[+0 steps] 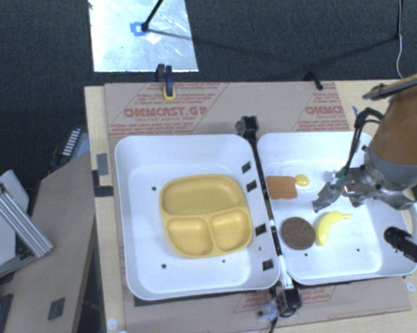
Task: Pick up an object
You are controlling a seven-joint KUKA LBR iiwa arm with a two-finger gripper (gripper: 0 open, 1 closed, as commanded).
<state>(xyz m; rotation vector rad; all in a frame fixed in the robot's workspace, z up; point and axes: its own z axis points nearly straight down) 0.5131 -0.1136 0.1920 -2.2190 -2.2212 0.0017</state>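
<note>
"CHEMCAST" lettering on bench board (164, 111)

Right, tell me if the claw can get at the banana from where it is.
Probably yes. The claw sits just up and left of the banana in the right bin, with nothing lying on the banana. The brown disc lies close on its left and may crowd one finger.

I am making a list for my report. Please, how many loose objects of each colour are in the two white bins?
Yellow: 3, the divided tray, the banana, the small round piece
Orange-brown: 1, the flat block
Dark brown: 1, the round disc
Total: 5
</note>
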